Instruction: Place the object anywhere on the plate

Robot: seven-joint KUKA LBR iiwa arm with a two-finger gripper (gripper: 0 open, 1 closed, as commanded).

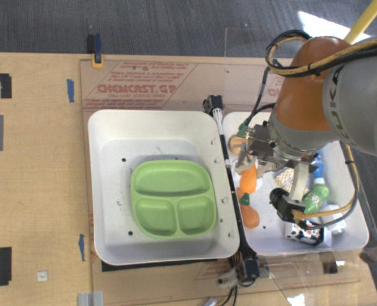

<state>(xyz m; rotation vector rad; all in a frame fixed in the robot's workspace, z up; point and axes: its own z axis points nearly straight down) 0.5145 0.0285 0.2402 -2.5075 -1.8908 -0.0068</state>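
Note:
A green divided plate (172, 197) lies in the left white bin (106, 171), with nothing on it. My gripper (251, 163) hangs low over the left side of the right bin (357, 225), under the orange-banded wrist. Directly below it is an orange carrot-like object (247, 182), touching or nearly touching the gripper's tip. I cannot make out whether the object is held. A second orange piece with a green top (249, 217) lies a little nearer the front of the same bin.
The right bin also holds a green and white bottle (315, 196), a blue item (316, 168) and a dark patterned packet (306, 233). A black cable loops beside the wrist. The ridge between the bins (228, 171) runs just left of the gripper.

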